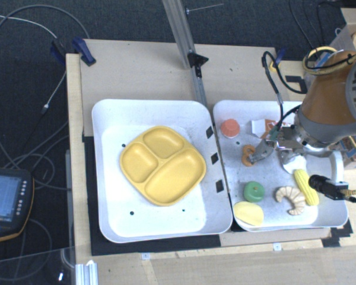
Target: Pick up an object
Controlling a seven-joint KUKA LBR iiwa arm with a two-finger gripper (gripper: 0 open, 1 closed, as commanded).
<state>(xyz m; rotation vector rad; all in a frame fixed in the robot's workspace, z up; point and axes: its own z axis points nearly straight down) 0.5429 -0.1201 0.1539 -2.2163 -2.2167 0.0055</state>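
Grey hand [259,153] beside orange ring [248,155], right bin [329,219]

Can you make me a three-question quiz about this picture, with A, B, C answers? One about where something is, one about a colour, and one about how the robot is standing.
1. Where is the yellow divided plate?
A. In the left bin
B. In the right bin
C. On the floor

2. What colour is the round toy beside the shrimp toy?
A. Blue
B. Green
C. Purple

3. Where is the tool?
A. Over the left bin
B. Over the bare bench
C. Low in the right bin

Answers: 1 A, the plate lies in the left bin. 2 B, it is green. 3 C, the tool is in the right bin, beside a small orange toy.
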